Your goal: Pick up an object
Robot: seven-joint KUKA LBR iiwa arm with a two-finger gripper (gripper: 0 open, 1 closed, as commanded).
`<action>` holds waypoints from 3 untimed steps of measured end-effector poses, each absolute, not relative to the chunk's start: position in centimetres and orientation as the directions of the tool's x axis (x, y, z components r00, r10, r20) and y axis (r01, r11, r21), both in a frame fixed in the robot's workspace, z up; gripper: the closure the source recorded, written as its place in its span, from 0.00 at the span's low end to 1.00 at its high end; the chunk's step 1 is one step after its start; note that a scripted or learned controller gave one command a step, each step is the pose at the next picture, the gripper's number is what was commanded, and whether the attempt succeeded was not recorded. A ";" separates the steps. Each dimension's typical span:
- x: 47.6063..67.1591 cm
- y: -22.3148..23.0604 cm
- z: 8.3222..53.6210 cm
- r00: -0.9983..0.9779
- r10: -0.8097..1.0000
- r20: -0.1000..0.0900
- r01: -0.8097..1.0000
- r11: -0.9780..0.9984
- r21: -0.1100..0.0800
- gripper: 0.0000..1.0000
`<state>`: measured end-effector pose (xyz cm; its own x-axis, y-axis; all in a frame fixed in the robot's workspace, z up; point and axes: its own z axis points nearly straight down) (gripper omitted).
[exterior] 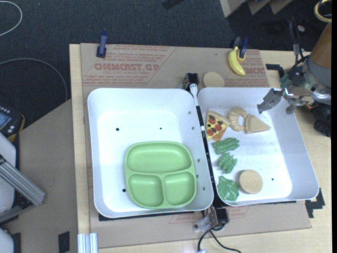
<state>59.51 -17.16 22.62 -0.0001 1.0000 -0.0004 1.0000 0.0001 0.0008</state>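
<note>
Left bin: one green divided tray, lying flat toward the near side. Right bin: pizza slice by the dividing wall, pretzel and cone-shaped piece just beside it, touching; three green leafy pieces in a line below; round biscuit near the front. Banana on the board behind the bins. Gripper over the right bin's far right corner, fingers spread apart, nothing between them

Dark blue-grey carpet floor around a pale wooden bench, brown cardboard sheet on top.
</note>
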 end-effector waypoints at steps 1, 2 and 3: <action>61.7 -10.7 10.5 -0.006 1.000 0.004 1.000 0.006 -0.008 0.00; 61.8 -11.1 12.3 0.000 1.000 0.000 1.000 0.000 0.002 1.00; 61.9 -11.1 13.3 0.000 1.000 -0.001 1.000 0.000 0.005 1.00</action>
